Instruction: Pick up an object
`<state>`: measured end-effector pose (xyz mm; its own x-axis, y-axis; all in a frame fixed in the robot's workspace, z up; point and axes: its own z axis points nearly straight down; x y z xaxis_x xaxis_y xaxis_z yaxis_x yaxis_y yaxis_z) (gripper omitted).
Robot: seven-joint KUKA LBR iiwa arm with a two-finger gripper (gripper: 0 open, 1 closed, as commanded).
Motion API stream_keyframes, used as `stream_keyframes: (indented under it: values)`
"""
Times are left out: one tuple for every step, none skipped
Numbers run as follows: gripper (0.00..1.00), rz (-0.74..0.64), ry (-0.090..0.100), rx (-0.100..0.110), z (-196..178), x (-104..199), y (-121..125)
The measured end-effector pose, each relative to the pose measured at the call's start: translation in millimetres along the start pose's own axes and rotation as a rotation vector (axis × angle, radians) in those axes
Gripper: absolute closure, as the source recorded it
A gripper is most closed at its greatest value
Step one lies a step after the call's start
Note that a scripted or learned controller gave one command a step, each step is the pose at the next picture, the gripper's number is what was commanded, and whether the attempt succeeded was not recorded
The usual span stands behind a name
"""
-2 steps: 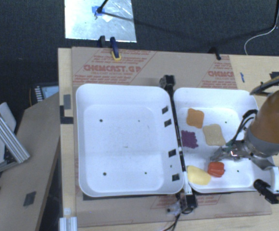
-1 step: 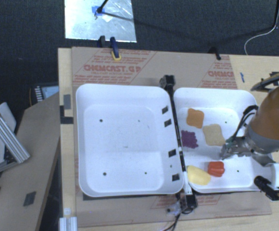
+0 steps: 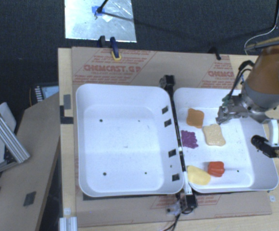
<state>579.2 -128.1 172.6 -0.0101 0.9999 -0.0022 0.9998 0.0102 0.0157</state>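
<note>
STEP: approach | gripper (image 3: 222, 115) above right bin (image 3: 259, 177), finger state: I cannot tell | NEXT: I descend on beige piece (image 3: 214, 135) at 7 o'clock.

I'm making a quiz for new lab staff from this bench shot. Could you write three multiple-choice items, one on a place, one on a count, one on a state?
1. Which bin holds the toy food pieces?
A. the left bin
B. the right bin
C. both bins

2. How many pieces lie in that bin?
A. three
B. five
C. seven

3. How does the red piece sit?
A. on the bin floor, apart from the gripper
B. between the gripper's fingers
C. outside the bins

Answers: 1 B, all pieces lie in the right bin. 2 B: orange piece, tan piece, purple cluster, red piece, yellow piece. 3 A, the gripper is up by the tan and orange pieces.
</note>
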Motion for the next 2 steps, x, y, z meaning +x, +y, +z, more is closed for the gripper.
stream_keyframes:
  values:
    - [1.0, -0.001, 0.003, -0.002, -130.6, 52.6, -8.8]
    - [1.0, -0.002, 0.005, 0.009, -169.1, 129.0, -28.7]
